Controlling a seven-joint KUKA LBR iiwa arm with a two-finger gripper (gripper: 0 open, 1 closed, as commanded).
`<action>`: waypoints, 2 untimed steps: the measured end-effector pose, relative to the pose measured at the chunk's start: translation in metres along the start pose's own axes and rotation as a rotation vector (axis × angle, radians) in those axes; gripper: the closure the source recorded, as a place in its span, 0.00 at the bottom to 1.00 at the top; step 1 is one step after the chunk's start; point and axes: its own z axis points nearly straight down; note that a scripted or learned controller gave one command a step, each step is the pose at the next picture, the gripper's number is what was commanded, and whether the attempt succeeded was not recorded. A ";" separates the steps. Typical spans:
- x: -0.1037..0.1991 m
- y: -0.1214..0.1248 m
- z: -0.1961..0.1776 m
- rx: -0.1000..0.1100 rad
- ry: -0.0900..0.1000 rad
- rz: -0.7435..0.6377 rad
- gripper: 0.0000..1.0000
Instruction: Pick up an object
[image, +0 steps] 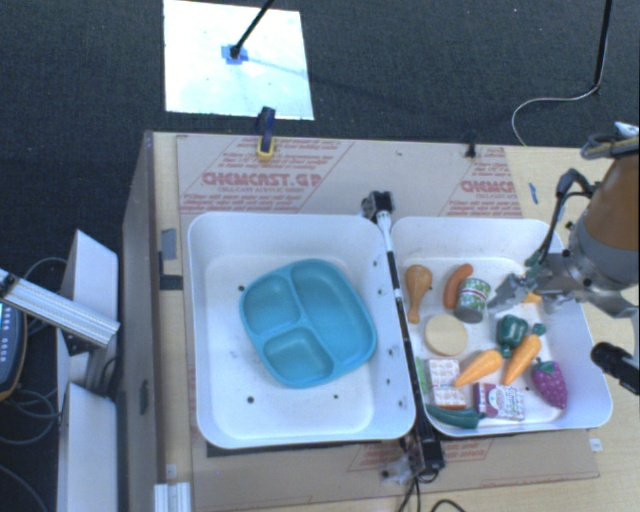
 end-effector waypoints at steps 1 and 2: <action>0.002 0.067 0.143 -0.001 0.000 0.000 0.00; -0.006 0.115 0.142 -0.002 0.000 -0.002 0.00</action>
